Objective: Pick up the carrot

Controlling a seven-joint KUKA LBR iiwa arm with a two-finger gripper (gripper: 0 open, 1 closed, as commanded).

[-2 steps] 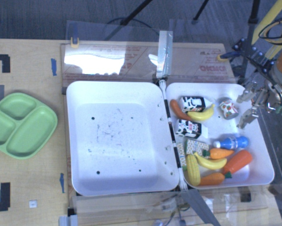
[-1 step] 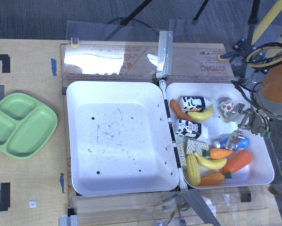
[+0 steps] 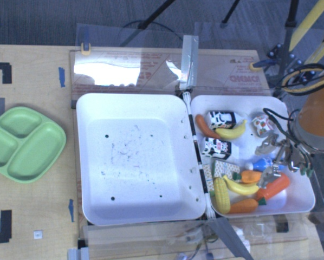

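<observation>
Hung over the right bin (image 3: 303,199), gripper (image 3: 276,164) just above the carrot (image 3: 274,186). Could not tell if open or shut. Banana (image 3: 241,187) beside the carrot.

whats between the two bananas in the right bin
In the camera view, a black-and-white carton lies between the upper banana and the lower banana, with a patterned packet just below it.

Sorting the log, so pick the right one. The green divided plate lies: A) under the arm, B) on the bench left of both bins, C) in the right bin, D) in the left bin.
B: the green divided plate rests on the wooden bench, left of the left bin.
</observation>
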